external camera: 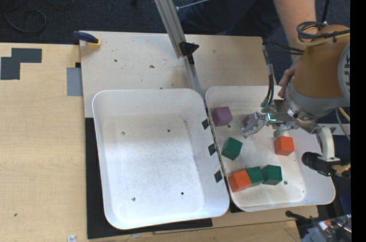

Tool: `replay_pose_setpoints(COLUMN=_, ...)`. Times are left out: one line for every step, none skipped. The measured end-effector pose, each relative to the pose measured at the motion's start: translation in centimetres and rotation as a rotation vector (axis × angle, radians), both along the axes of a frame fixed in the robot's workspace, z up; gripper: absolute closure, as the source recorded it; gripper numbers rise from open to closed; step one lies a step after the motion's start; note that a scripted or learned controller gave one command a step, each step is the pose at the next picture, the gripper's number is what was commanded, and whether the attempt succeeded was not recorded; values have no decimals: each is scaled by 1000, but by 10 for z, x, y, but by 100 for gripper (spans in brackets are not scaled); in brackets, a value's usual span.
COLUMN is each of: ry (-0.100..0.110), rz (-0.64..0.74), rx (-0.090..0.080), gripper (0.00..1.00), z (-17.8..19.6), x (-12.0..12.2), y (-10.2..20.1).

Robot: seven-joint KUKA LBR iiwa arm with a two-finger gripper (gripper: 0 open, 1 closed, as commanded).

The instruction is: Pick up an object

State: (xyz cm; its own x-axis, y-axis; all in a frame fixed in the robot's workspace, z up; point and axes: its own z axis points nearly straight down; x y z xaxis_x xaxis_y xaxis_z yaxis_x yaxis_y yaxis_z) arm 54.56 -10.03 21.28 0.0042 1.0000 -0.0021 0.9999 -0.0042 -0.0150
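The claw [255,122] hangs low over the right bin [320,196], but whether it is open or closed I cannot tell. A small purple piece [248,119] sits right at its tip, a purple cube [222,116] lies at its 9 o'clock, and an orange cube [283,145] at its 4 o'clock. A green cube [231,148] lies near, at 7 o'clock.

Two bins sit side by side, the right bin [320,196] holding six blocks, the left bin [114,115] beside it.
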Motion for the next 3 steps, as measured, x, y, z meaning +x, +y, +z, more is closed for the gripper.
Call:
replay_pose_setpoints(ry=-11, rz=1, rx=3, gripper=0, z=3, x=3, y=2)
replay_pose_setpoints(ry=-5, rz=3, rx=4, gripper=0, z=-53, x=-7, y=-3)
replay_pose_setpoints(ry=-26, rz=4, rx=7, gripper=0, z=-97, x=-11, y=2)
